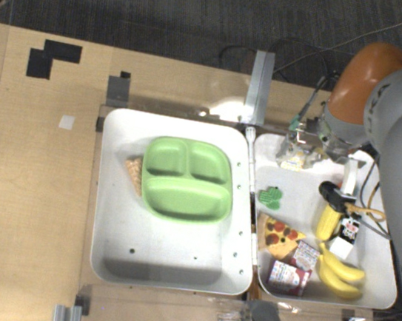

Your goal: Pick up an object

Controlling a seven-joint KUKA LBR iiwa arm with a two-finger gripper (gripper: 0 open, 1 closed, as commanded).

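Over the far left corner of the right bin point(301, 193), your gripper point(302, 147) hangs close to the bin's floor. You cannot tell if it is open or shut, and you can see nothing held in it, so the pick looks not yet done. A small green toy point(272, 197) sits by the left wall of the right bin and is the nearest thing to the gripper. A pizza slice point(281, 237) lies nearer the front, with a little red and purple carton point(290, 276) at the front left corner. A banana point(341, 274) lies by the front edge, and a yellow thing with a black tip point(328, 221) is near the middle. The left bin point(165, 252) holds a green tray point(187, 178) with a brown cracker point(134, 174) at the tray's left edge. You have yet to grab one thing and lift it. The carton has print on it, but it is too small to read.
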